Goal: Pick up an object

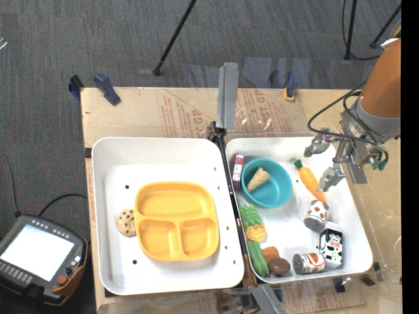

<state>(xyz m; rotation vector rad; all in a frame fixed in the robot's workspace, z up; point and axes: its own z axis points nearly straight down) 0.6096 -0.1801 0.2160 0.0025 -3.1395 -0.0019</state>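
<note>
Carrot (309, 182), a small orange toy with a green top, looks the likeliest pick: it lies in the right bin (364, 235) at about two o'clock from that bin's middle, tilted, with its green end toward eleven o'clock. The gripper (327, 163) hangs just above and beside it, its fingers spread fairly wide with nothing between them; one fingertip sits at the carrot's twelve o'clock, the other at its three o'clock.

My judgement is that the approach step is in hand and no grasp has been made. The next move would call for lowering so the fingers straddle the carrot's narrow body, then closing and lifting; the fingers may need turning to cross the carrot and not run along it.

The arm reaches in from three o'clock, its orange band (383, 77) high at the frame's right, the grey wrist below it and cables looping toward the bin's rim. The wrist points down and slightly toward nine o'clock.

Other things share the right bin: a teal bowl (267, 183) with a pale wedge in it sits at the carrot's nine o'clock, close by; a small spotted cup (316, 215) lies at the carrot's six o'clock, near enough to be knocked. Farther toward six o'clock are a cow-patterned carton (332, 246) and a small can (308, 262). The left bin (111, 156) holds a yellow divided tray (177, 220) with a cookie (126, 222) touching its nine o'clock edge.
</note>
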